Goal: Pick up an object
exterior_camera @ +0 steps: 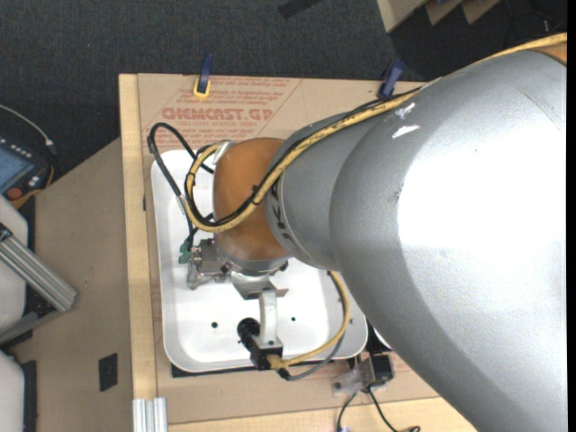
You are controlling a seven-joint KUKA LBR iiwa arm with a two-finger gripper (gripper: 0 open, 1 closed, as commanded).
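Grey arm [450, 232] comes in from the right and covers most of the scene. Its orange band [245, 196] sits over the middle of the white bin [180, 327]. Claw [241, 277] is low over the bin floor, tucked under the wrist, and I cannot tell whether it is apart, together or clamped on anything. Cannot tell where the object to pick is either, since the arm blocks most of the bin. The bare part of the bin floor shows two small dark dots [214, 324], too small to identify. The bin rests on a brown tabletop [135, 241] with red print at the far end reading "CHEMCAST GP" [216, 113]. A smaller red line [241, 84] sits above that, too fine to read. Two blue clamps grip the far edge of the tabletop, one at the left [205, 64] and one further right [391, 77], just beside the arm. A small black square [108, 372] lies on the near left of the tabletop, outside the bin. A small black box with wires [378, 367] is near the bin's near right corner. Dark carpet [135, 16] lies beyond. A device with a blue screen [13, 165] is at the left edge, writing unreadable.
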